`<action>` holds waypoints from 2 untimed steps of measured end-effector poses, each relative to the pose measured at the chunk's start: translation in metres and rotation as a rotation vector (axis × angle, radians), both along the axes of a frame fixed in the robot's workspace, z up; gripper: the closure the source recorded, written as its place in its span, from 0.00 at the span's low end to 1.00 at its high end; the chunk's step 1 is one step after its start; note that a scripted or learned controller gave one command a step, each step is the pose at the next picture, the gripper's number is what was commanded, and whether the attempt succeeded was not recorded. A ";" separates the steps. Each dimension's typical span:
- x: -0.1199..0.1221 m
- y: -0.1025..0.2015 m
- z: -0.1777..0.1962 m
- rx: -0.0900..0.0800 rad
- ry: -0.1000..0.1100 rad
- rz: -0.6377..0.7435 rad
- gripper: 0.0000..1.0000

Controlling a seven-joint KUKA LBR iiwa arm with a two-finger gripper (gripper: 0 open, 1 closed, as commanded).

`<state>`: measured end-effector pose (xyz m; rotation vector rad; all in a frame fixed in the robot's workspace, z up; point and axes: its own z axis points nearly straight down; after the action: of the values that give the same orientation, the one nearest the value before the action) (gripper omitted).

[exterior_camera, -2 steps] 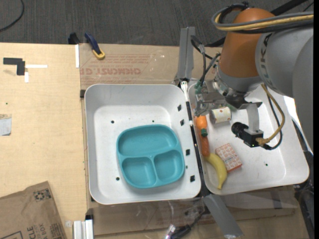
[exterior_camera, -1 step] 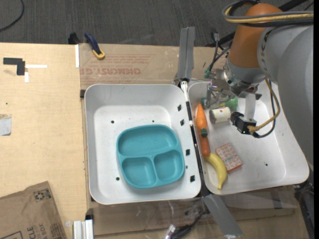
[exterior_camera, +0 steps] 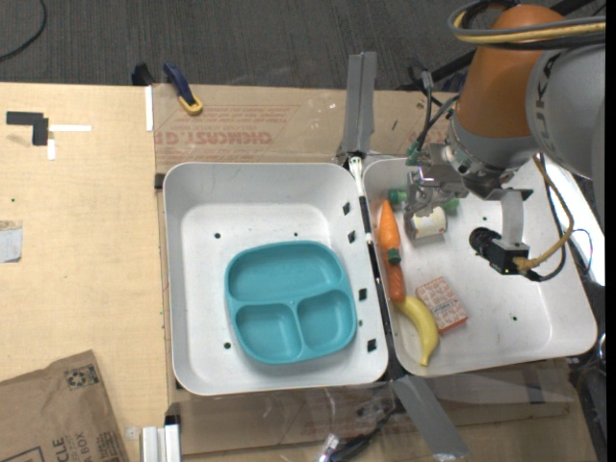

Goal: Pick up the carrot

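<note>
The carrot (exterior_camera: 387,227) lies in the right bin (exterior_camera: 539,340), close along its left wall, running lengthwise from the far end toward the near end; a second orange piece (exterior_camera: 396,282) lies just below it in the same line, with a small dark spot between the two, and I cannot tell whether they are one vegetable or two. The pincer (exterior_camera: 426,195) hangs over the far left part of that bin, just to the right of the carrot's upper end, above a small pale block (exterior_camera: 427,222). How far it is open I cannot tell, and nothing can be seen gripped in it; the carrot lies apart from it on the bin floor. The grey arm (exterior_camera: 525,75) with its orange band reaches in from the right, with cables looping near the wrist. In the same bin a banana (exterior_camera: 422,326) lies just below the orange piece, and a small red-and-white packet (exterior_camera: 443,303) sits beside it. The left bin (exterior_camera: 192,258) holds a teal divided plate (exterior_camera: 292,301). Both bins rest on a counter (exterior_camera: 77,258) covered with brown cardboard, with a blue-and-yellow clamp (exterior_camera: 181,89) at its far edge and dark carpet (exterior_camera: 241,17) beyond.
</note>
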<state>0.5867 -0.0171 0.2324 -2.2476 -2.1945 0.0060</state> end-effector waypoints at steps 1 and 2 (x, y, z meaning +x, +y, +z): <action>-0.084 -0.014 0.051 0.000 0.001 -0.300 1.00; -0.084 0.025 0.028 -0.003 0.001 -0.819 1.00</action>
<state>0.5028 0.0081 0.2607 -2.9359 -1.1178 0.0100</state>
